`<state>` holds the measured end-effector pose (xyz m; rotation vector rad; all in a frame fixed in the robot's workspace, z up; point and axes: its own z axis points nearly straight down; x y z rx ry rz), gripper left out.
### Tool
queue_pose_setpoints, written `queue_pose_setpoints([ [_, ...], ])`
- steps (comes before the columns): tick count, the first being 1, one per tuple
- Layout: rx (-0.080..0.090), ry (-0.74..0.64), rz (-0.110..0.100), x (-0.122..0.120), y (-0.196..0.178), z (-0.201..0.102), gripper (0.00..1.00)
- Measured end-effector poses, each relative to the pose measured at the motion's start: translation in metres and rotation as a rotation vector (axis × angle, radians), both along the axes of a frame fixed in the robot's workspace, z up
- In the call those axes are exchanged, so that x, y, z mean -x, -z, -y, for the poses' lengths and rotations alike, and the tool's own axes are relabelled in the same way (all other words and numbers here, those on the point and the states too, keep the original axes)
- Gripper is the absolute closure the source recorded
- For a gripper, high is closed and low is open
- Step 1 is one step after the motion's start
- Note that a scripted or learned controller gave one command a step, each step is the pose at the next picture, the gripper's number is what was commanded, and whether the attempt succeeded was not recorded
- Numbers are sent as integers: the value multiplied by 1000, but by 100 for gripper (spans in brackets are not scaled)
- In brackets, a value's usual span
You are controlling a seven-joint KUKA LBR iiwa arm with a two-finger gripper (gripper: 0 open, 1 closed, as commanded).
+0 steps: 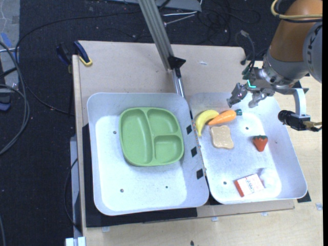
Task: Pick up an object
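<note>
My gripper [246,97] hangs over the far edge of the right bin [287,152], its two fingers spread apart with nothing between them. Just below and left of it lies an orange carrot [223,118], beside a yellow banana [204,120]. A slice of toast [222,137] rests in front of those two. A red strawberry [260,143] sits at the bin's right side, and a red and white box [249,185] lies near its front edge.
The left bin [102,188] holds a green divided plate [152,136]. A slanted metal pole [159,29] rises from the back between the bins. Dark clips mark the seam between the bins. Cables cross the dark floor behind the bench.
</note>
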<state>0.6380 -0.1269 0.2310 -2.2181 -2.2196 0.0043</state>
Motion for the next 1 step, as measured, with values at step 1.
queue_pose_setpoints([
  [1, 1, -1, 5, -1, -2, 0, 0],
])
